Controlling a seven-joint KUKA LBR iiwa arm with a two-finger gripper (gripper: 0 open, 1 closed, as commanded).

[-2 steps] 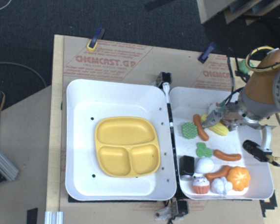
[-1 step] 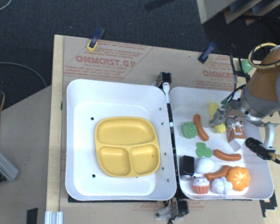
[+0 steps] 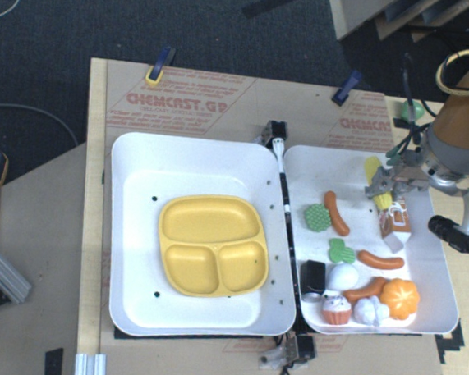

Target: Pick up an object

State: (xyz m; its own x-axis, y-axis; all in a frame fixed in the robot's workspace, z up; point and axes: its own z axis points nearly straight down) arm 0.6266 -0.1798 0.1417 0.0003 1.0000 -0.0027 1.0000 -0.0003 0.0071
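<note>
The arm [image 3: 463, 122] is in over the right bin [image 3: 449, 277], end effector [image 3: 385, 187] low at the far end, right on a small yellow piece [image 3: 382, 200]. Whether it is released or clenched, there is no telling from up here; the tips are lost in clutter. Just beside it, nearer the camera, sits a brown-and-white toy [image 3: 395, 222], so this corner is crowded.

That yellow piece looks like the target. It lies at the far right of the bin, near the wall, another yellow bit [image 3: 373, 166] just beyond it. Too small and too covered to read its long axis or which way it points.

To do this well, the arm should drop straight down, stay clear of the brown-and-white toy, close across the narrow width, and lift vertically. A skewed approach would likely nudge the neighbour or pinch two things.

Elsewhere the sausage [image 3: 337, 212] runs from far-left to near-right, a second one [image 3: 381, 259] lies nearly across the bin, and the orange [image 3: 400, 297] sits at the near end. The left bin [image 3: 130, 238] carries a yellow tray [image 3: 210, 244]
</note>
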